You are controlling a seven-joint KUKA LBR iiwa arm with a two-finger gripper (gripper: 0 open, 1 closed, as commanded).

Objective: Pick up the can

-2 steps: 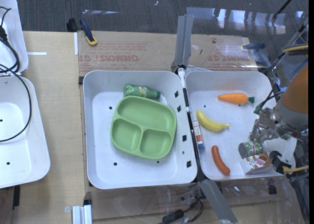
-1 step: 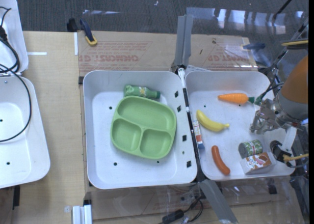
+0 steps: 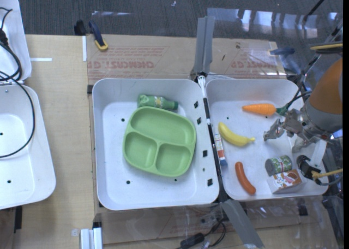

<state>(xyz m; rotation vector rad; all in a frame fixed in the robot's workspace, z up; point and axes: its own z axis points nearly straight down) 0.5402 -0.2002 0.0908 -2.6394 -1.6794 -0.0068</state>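
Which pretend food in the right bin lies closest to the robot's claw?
The orange plastic carrot. Its green-tipped end nearly reaches the gripper, whereas the yellow plastic banana and red plastic sausage lie farther left.

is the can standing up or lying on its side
Lying on its side. The can rests in the right bin with its round end facing left and its green label along its length, beside a small carton.
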